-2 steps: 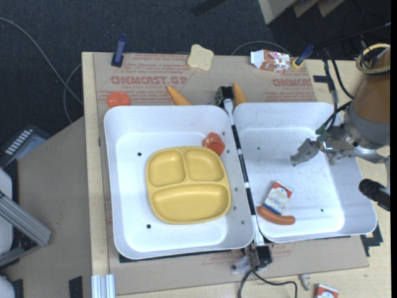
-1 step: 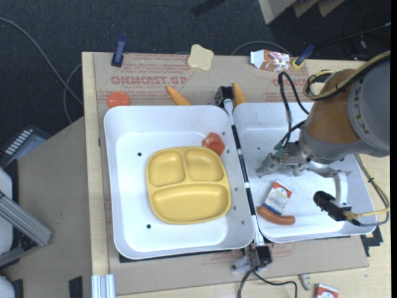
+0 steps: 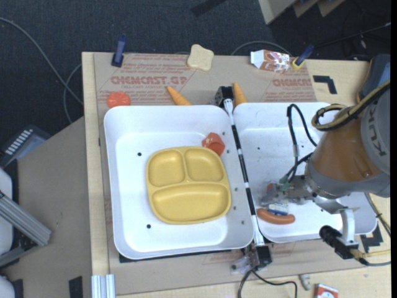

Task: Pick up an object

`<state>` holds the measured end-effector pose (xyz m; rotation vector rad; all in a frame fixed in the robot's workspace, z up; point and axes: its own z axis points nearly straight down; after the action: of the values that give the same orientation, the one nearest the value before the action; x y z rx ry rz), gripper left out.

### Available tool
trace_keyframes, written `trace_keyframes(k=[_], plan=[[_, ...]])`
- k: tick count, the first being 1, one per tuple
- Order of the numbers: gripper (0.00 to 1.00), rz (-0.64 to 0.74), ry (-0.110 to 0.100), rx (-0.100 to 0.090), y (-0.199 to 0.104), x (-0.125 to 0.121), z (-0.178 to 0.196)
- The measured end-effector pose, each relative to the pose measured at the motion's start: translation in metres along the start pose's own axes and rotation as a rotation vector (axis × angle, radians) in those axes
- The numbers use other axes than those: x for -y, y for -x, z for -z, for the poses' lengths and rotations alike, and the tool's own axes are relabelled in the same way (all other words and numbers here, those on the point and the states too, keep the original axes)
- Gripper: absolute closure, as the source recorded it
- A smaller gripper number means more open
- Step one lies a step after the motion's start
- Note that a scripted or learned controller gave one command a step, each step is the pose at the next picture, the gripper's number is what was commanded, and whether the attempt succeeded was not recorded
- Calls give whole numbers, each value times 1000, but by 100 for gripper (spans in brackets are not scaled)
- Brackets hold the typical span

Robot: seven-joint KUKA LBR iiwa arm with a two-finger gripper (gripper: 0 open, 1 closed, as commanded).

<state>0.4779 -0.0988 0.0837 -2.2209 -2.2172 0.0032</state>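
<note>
A toy hot dog (image 3: 276, 216) lies near the front left corner of the right bin (image 3: 267, 135). My gripper (image 3: 277, 195) hangs low just above and behind it, at the end of the grey arm with its orange band (image 3: 338, 154). I see nothing held in the gripper. A small red-orange object (image 3: 214, 143) rests in the left bin (image 3: 124, 166), at the far right corner of a yellow divided plate (image 3: 187, 185).
A black cable (image 3: 298, 120) loops over the right bin. Behind the bins on the cardboard lie a bread-slice toy (image 3: 200, 56), two carrots (image 3: 178, 96), an orange disc (image 3: 118, 99), a blue clip (image 3: 118, 49) and a small carton (image 3: 270, 59).
</note>
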Motion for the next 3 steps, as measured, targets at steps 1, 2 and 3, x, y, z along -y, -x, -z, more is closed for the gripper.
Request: trace_keyframes(k=[1, 2, 3], plan=[[0, 3, 6, 1, 6, -106, 2], [0, 2, 7, 3, 59, -189, 32], [0, 5, 2, -1, -9, -189, 26]])
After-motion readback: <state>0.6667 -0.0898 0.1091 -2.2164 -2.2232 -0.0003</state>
